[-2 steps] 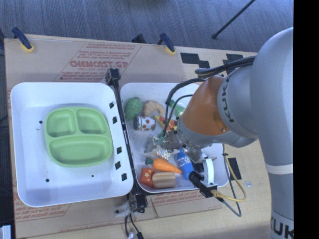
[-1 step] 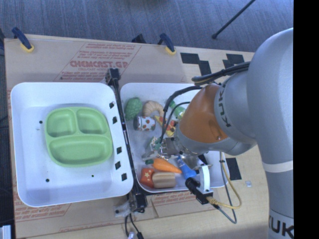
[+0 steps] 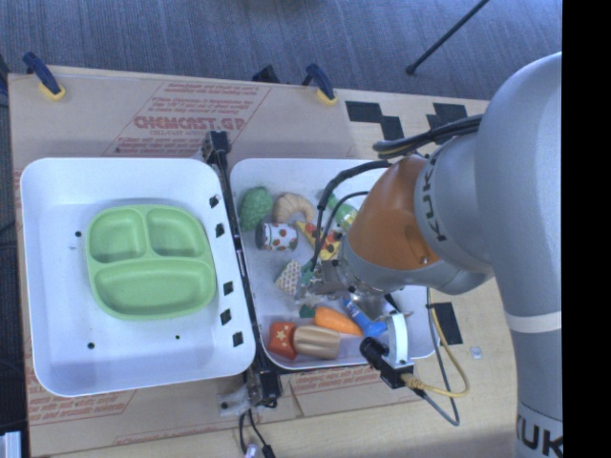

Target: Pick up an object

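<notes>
Arm [image 3: 420,227] down low in right bin [image 3: 250,256], over toy food. Claw [image 3: 329,284] hidden under wrist, cannot tell its state. Carrot [image 3: 337,321], broccoli [image 3: 254,206], 1 can [image 3: 278,237] lie in bin. Nothing picked up yet, it seems. Grab and lift left.

My arm [image 3: 496,189] comes in from 3 o'clock, orange-banded wrist bent down toward 7 o'clock, gripper [image 3: 329,289] low; finger state hidden under wrist.
</notes>
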Robot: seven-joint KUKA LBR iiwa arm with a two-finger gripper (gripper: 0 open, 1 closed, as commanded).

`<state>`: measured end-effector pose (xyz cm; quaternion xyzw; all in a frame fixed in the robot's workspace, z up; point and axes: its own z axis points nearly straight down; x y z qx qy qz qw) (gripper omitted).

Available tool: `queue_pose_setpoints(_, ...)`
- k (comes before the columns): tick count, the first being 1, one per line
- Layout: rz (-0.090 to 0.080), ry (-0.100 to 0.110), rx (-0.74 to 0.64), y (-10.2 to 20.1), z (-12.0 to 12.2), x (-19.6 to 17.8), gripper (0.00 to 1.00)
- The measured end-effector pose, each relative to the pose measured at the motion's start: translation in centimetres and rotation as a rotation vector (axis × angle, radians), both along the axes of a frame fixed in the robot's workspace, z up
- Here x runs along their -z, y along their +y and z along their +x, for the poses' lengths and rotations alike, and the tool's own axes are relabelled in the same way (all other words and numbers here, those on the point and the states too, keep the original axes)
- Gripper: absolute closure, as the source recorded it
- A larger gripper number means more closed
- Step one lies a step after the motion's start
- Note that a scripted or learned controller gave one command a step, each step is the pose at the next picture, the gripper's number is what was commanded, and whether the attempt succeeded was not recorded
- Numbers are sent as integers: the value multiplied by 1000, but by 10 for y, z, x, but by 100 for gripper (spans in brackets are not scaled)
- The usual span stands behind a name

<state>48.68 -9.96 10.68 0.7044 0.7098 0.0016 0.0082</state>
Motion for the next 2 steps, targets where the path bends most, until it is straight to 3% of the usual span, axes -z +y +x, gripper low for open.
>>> queue_pose_setpoints(1,0,0,0,0,0,0,0)
queue_pose_setpoints(2,11,18,2,6,-9,16,0)
